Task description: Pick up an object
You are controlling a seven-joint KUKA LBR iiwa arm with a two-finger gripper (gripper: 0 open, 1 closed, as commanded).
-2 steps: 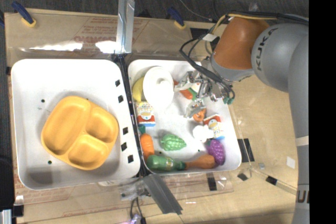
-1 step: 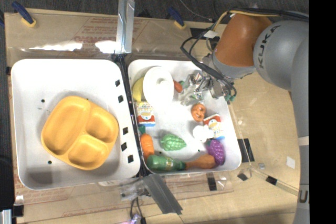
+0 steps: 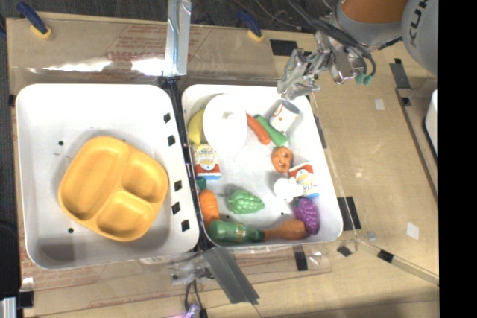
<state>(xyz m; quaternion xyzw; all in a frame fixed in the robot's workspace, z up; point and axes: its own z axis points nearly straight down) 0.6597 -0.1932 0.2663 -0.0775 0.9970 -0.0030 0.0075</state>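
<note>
1. Two white bins; the right bin (image 3: 328, 182) holds crowded toy food, partly overlapping.
2. The gripper (image 3: 297, 83) hovers at its far rim; finger spread unclear.
3. Just beneath lies a small white cup (image 3: 283, 115) with an orange label, tilted.

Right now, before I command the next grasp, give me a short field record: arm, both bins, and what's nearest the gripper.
gripper: over the far rim of the right bin, fingers' state unclear
left bin: yellow divided tray
right bin: white plate, carrot, purple grapes, green grapes, other toy foods
nearest gripper: small white cup
held: nothing visibly
</note>
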